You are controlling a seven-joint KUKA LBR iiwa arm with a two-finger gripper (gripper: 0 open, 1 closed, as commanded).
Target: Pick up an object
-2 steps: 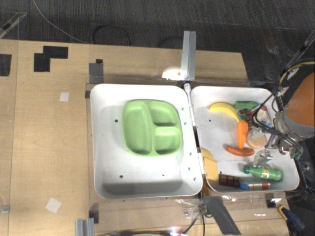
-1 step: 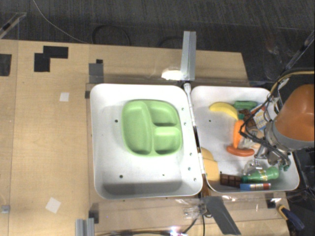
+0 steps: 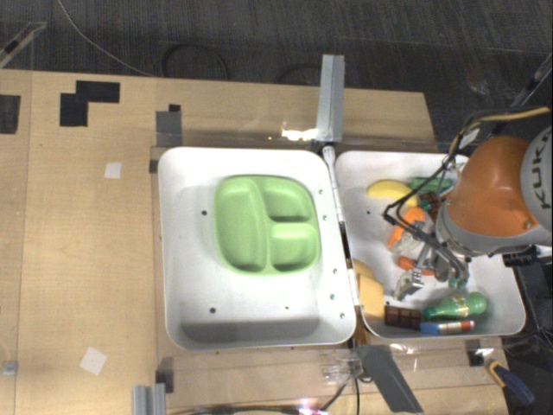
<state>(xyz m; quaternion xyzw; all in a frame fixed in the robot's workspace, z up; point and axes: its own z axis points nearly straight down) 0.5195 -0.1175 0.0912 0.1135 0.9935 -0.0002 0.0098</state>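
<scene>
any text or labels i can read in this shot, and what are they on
"KU": the start of grey lettering on the arm, cut off by the frame edge.
Red and blue tube in the right bin: any print is too small to read.
Brown bar: no legible print.
Green divided tray in the left bin: no text.

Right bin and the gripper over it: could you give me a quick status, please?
Gripper low in right bin, nothing seen between fingers. Green bottle, brown block, yellow piece loose around it. Green tray in left bin.
</scene>
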